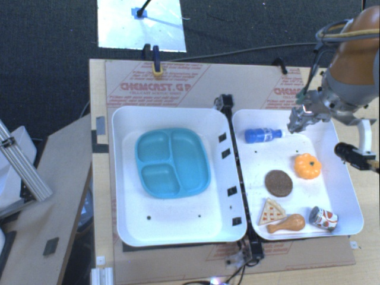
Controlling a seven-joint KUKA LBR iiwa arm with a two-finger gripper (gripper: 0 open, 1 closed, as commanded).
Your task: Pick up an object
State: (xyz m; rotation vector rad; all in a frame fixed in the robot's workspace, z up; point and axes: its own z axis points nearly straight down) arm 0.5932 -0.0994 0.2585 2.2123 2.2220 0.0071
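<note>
- A dark carpeted floor (47,46) is seen behind the bench.
- A pale wooden bench top (98,159) is lit evenly.
- A shiny square sheet (139,16) lies beyond.

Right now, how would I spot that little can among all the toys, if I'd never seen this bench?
Look at the right-hand white bin, the one crowded with small things. Go to its near right corner: the can lies there on its side, just right of the drumstick. It is the only red-and-white, metal-ended thing.

Tray (173,162) in left bin (127,218)
</note>
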